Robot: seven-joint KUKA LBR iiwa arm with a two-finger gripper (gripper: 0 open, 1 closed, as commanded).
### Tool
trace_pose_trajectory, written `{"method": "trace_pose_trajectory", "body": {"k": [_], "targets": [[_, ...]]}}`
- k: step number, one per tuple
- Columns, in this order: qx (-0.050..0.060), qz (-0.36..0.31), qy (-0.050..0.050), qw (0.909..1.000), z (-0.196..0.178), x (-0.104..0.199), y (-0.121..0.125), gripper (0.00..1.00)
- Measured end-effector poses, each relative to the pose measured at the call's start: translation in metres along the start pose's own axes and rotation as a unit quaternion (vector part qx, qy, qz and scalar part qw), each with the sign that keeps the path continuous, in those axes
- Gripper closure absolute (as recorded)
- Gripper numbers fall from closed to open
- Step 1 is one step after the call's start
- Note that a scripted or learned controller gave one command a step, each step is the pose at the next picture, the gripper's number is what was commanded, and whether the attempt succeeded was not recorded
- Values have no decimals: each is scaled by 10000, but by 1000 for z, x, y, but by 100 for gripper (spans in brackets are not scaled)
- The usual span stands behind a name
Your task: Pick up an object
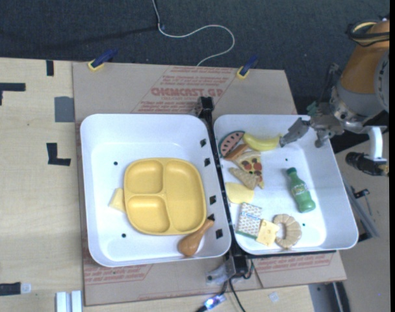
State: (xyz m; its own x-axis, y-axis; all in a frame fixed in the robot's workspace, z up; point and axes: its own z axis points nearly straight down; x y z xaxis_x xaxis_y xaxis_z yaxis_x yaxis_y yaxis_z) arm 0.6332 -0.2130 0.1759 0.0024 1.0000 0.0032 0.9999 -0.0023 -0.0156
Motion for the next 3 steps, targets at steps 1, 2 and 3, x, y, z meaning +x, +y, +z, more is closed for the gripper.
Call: {"method": "trace_pose_trajectory", "body": {"k": [1, 2, 3], "targets": [[-73, -19, -18, 10000, -9, 0, 4, 0], [-47, -27, -16, 10000, 54, 5, 1, 0], [-66, -27, -25, 10000, 94, 6, 1, 0]]}}
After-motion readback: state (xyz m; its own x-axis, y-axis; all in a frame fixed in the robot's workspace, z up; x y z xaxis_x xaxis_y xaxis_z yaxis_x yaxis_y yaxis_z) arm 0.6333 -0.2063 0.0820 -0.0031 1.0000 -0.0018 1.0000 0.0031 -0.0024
